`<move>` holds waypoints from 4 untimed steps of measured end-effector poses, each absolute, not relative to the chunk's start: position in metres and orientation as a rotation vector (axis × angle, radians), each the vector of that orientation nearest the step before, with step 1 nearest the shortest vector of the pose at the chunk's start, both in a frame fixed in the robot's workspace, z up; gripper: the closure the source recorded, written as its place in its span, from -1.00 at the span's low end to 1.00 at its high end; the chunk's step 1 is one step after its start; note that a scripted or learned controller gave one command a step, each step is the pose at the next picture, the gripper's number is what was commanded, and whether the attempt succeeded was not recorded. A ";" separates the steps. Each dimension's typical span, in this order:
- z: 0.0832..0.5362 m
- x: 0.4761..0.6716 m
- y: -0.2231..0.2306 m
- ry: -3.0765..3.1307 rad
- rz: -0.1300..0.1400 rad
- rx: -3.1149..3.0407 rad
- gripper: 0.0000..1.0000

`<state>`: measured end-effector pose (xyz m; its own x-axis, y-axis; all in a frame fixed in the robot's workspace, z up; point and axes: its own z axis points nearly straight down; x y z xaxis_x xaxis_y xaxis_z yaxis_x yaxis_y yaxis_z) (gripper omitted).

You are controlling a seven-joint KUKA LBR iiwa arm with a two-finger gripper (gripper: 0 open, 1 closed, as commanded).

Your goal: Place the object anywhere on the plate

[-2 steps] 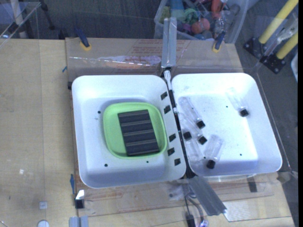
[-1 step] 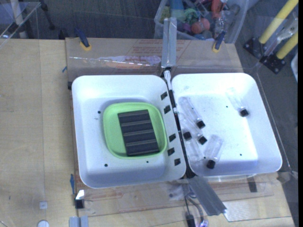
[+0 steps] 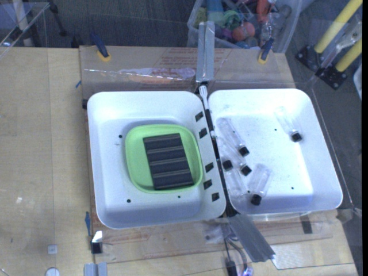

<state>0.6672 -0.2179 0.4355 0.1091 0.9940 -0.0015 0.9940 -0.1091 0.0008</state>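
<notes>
Camera view looks down on the light wooden bench [image 3: 40, 154], and we find very little writing: some reddish print on the clear plastic sheet [image 3: 172, 59] behind the bins is too blurred for us to read. We see the dark grey rectangular ribbed block [image 3: 168, 161] lying flat on the light green square plate with rounded corners [image 3: 133, 154], which sits in the left shallow white bin [image 3: 103, 154]. The block has four wide bands across its top, separated by thin grooves. It is turned a little against the plate's edges and covers most of the plate's middle. In the right shallow white bin [image 3: 310, 154] we see several small clear plastic vials with black caps [image 3: 259, 180], scattered apart. Behind the bins stands a clear storage box of coloured toys [image 3: 241, 13].
</notes>
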 end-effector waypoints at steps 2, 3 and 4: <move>0.435 0.667 -0.213 2.020 -0.001 2.407 -1.00; 0.435 0.667 -0.215 1.997 0.001 2.424 -1.00; 0.435 0.667 -0.217 1.898 0.002 2.502 -1.00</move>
